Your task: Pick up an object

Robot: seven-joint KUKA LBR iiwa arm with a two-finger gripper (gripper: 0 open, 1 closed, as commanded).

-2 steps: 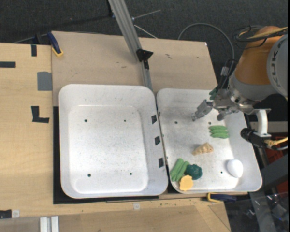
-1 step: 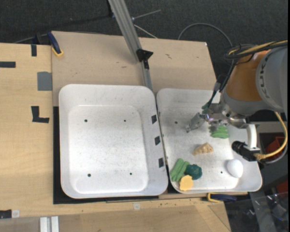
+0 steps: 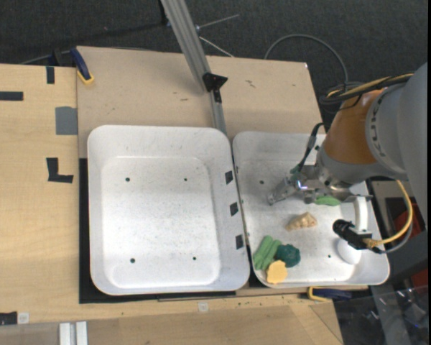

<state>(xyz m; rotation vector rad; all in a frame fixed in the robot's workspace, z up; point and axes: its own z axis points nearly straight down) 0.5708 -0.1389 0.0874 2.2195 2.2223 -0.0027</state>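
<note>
Hand [image 3: 280,193] low over right bin [image 3: 258,153], finger spread indiscernible, above tan object [image 3: 301,222]; no legible writing.

The wooden bench [image 3: 158,95] is pale plywood and carries black tape marks [image 3: 56,169] and a grey patch [image 3: 66,120] on its left part. Beyond the bench lies dark carpet floor [image 3: 72,13] (thin cables cross it). A grey metal pole [image 3: 187,31] slants over the bench's far edge.

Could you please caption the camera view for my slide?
KUKA arm's gripper hovers in the right bin, above a tan piece and green and yellow toys.
</note>
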